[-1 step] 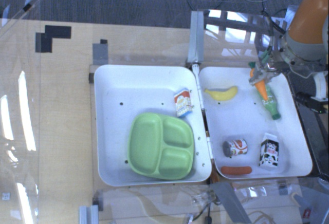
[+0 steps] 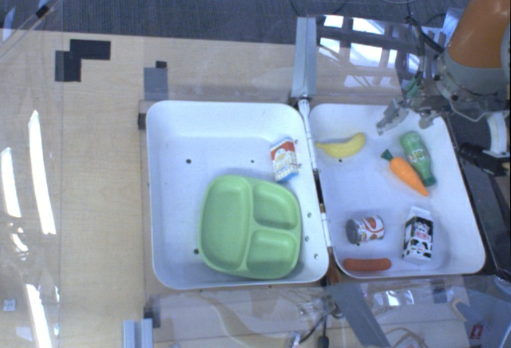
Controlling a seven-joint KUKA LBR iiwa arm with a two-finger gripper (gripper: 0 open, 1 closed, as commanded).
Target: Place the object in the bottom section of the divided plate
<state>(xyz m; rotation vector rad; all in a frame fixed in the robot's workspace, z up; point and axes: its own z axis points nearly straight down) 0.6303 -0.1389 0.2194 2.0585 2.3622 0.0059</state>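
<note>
A green divided plate (image 2: 251, 225) lies in the left bin (image 2: 172, 179), toward its lower right. Just above the plate, against the bin's right wall, stands a small red and white carton (image 2: 283, 159). My gripper (image 2: 407, 121) hovers over the top right of the right bin (image 2: 471, 247), open with nothing between its fingers. Right below it lie a green bottle (image 2: 417, 156) and an orange carrot (image 2: 407, 174). A banana (image 2: 342, 147) lies to the gripper's left.
The right bin's lower part holds a small can (image 2: 366, 230), a black and white milk carton (image 2: 417, 235) and a red sausage (image 2: 366, 264). A metal post (image 2: 304, 59) stands behind the divider between the bins.
</note>
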